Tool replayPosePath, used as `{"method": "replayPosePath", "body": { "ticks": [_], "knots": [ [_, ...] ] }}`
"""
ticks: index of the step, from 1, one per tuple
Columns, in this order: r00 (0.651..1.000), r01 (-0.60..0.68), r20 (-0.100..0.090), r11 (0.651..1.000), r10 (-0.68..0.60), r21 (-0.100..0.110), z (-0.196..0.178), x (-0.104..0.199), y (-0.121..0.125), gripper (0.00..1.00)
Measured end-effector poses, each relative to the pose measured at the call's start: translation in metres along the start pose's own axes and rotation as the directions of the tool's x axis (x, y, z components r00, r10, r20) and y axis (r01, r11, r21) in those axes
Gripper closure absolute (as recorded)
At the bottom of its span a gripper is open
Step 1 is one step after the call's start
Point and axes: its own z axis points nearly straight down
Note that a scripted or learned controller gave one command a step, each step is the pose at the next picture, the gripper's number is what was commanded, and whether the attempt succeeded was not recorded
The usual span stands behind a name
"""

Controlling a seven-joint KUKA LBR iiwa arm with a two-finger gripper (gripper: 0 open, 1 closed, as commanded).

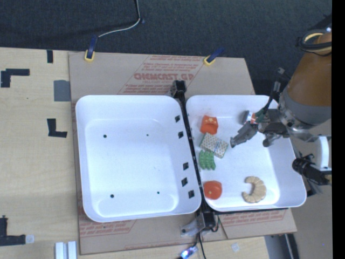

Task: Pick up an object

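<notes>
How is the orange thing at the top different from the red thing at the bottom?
The orange block looks boxy with corners; the red object looks round and smooth. The orange block sits toward the far end of the right bin, above the green piece; the red object sits near the front rim. Both lie close to the divider between the bins.

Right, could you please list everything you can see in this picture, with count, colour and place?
shallow plastic bin: two, white, side by side on the bench; the second is on the right
small blocky orange toy: one, orange, right bin, upper left
speckled grey-white block: one, right bin, just below the orange toy
knobbly green toy: one, green, right bin, beside the divider
round red-orange toy: one, right bin, lower left corner
tan croissant-shaped toy: one, tan, right bin, near the front edge
spring clamp: two, blue and yellow, back edge of the board; the other
gripper: one, dark, over the right bin
</notes>
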Motion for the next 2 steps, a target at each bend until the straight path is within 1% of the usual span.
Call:
{"method": "replayPosePath", "body": {
  "ticks": [1, 2],
  "knots": [
    [1.0, 0.001, 0.004, 1.0, -0.001, -0.016, -0.122, -0.004, 0.019, 0.0],
    [1.0, 0.002, 0.003, 1.0, -0.002, -0.016, -0.233, 0.001, 0.057, 0.0]
  ]
}}
